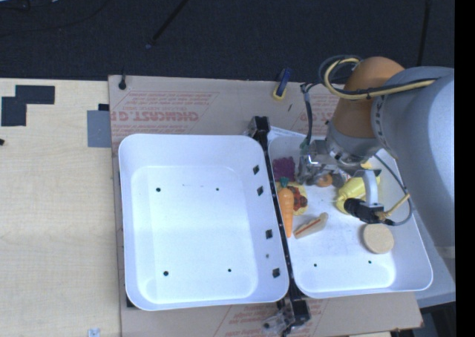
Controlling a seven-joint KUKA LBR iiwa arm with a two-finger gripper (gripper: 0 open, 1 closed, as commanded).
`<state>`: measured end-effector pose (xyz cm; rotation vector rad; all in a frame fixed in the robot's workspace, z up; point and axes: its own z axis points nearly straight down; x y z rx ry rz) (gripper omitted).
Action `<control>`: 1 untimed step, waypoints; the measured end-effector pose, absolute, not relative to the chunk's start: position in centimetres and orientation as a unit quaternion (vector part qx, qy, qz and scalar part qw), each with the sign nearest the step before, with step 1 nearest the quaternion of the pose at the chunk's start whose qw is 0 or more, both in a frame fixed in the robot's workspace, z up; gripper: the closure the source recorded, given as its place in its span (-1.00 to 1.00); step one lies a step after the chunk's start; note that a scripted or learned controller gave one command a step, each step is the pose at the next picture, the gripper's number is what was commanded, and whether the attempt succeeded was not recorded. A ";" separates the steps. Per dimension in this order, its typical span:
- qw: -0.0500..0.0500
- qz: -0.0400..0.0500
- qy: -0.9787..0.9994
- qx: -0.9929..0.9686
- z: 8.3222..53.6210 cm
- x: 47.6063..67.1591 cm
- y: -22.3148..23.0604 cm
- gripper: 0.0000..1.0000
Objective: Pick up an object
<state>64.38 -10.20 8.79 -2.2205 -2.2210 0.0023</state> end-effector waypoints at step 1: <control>0.000 0.001 -0.707 -0.707 8.8 63.3 -8.2 1.00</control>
